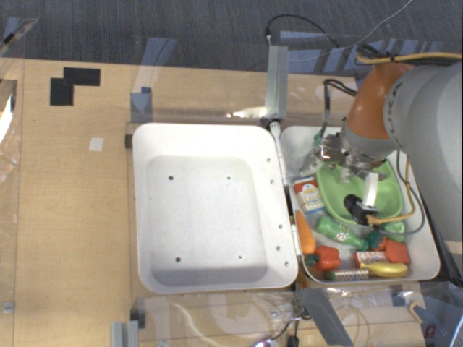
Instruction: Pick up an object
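1. Yellow banana (pixel 385 269) lies at the front of the right bin (pixel 434 262), near a red pepper (pixel 327 257) and a carrot (pixel 307 236).
2. Mid-bin sits a green bowl (pixel 391 194), with a small carton (pixel 309 194) just to its left.
3. End effector (pixel 356 173) hangs over the bowl; open or closed, I cannot tell.
4. Left bin (pixel 210 208) sits alongside on the tabletop (pixel 72 215).

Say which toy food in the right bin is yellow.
The banana, lying along the right bin's near edge. The carrot by its left wall is orange, with a red vegetable beside it.
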Available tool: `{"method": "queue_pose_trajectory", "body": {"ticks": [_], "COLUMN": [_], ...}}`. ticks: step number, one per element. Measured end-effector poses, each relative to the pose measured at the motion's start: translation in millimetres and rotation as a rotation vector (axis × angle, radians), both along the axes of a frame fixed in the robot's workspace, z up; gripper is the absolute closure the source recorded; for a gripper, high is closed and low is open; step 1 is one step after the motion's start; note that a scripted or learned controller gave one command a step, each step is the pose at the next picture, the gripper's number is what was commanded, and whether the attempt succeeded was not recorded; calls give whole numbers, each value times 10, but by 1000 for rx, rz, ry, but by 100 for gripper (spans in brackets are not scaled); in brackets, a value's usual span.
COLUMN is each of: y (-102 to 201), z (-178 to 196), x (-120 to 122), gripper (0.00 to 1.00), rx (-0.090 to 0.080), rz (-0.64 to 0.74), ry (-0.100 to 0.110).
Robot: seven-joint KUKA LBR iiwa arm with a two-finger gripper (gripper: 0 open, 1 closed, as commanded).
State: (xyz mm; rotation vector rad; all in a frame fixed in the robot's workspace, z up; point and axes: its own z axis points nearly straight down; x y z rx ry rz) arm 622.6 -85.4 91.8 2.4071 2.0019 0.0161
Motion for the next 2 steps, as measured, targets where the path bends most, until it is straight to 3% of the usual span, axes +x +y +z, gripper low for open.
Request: {"method": "queue_pose_trajectory", "body": {"ticks": [1,2], "y": [0,40], "z": [-1,124], "x": [0,31], "gripper": [0,100], "rx": [0,2], "rz": [0,7], "ry": [0,-8]}}
